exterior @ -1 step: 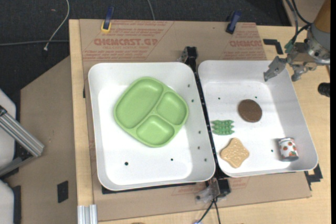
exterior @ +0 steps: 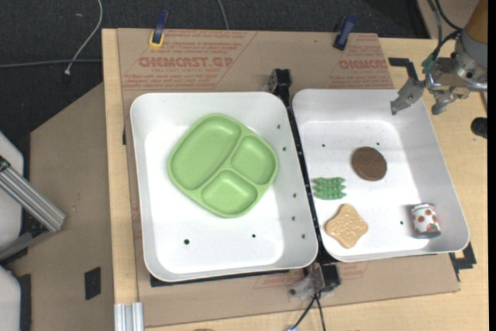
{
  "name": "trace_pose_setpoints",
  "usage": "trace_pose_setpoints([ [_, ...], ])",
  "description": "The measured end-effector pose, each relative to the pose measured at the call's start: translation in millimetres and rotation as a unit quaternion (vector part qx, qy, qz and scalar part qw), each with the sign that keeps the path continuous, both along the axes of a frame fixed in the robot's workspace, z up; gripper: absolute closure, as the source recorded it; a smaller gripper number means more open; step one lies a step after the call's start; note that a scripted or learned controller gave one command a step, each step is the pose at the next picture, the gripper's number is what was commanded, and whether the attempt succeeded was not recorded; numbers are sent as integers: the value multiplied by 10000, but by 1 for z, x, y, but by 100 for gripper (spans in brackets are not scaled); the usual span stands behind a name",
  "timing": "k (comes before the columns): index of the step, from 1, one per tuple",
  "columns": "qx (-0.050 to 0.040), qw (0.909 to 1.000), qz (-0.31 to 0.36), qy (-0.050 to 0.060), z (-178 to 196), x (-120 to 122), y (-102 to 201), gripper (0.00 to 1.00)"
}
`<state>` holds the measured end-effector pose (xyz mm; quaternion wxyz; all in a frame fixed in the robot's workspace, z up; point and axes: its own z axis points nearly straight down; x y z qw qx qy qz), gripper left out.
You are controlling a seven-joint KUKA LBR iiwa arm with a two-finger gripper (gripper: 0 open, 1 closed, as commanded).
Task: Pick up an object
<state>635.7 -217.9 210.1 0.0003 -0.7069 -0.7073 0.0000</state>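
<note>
Gripper [exterior: 423, 98] hovers over the right bin's [exterior: 387, 108] far corner, fingers spread, grasping nothing. Cookie [exterior: 369, 163] lies below it.

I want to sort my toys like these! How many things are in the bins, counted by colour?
Green: 2, the green three-part plastic plate and the small green pea pod toy
Brown: 1, the round dark brown cookie
Tan: 1, the tan wavy-edged cracker
White and red: 1, the small white and red can
Total: 5
</note>
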Motion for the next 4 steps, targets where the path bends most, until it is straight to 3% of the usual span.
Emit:
trace_pose_setpoints([
  [2,7,10000,4,23,-107,5,-3,0],
  [3,16,10000,9,10,-125,6,-1,0],
  [4,3,10000,15,-9,-113,7,-1,100],
])
